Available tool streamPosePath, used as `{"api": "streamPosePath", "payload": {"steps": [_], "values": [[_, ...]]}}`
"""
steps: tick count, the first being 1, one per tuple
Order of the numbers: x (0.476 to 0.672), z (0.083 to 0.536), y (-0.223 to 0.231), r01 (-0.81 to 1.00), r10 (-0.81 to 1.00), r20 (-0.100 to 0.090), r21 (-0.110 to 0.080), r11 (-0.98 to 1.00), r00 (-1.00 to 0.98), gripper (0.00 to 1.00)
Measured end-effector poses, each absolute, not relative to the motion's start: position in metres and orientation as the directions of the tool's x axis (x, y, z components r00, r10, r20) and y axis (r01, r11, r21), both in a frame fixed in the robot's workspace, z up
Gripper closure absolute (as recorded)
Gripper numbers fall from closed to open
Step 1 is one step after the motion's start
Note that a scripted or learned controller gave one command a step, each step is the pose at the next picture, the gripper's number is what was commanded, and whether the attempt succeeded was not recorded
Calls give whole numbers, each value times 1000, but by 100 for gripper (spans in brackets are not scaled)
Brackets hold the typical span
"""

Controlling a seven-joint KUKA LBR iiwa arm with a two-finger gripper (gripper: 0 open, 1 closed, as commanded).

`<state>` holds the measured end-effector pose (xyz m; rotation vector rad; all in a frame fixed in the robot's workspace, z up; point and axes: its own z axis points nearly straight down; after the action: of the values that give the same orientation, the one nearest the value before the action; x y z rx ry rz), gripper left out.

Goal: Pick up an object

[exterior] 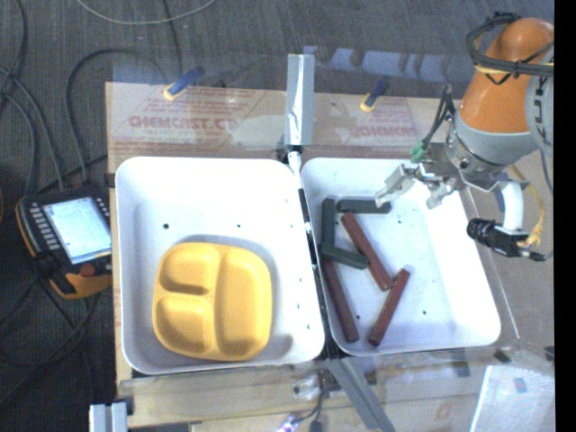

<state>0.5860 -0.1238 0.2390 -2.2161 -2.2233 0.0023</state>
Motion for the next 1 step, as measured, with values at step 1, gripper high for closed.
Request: {"api": "streamPosePath", "payload": {"steps": [1], "values": [[551, 115, -112, 997, 998, -12, 36, 63, -63, 0]]}}
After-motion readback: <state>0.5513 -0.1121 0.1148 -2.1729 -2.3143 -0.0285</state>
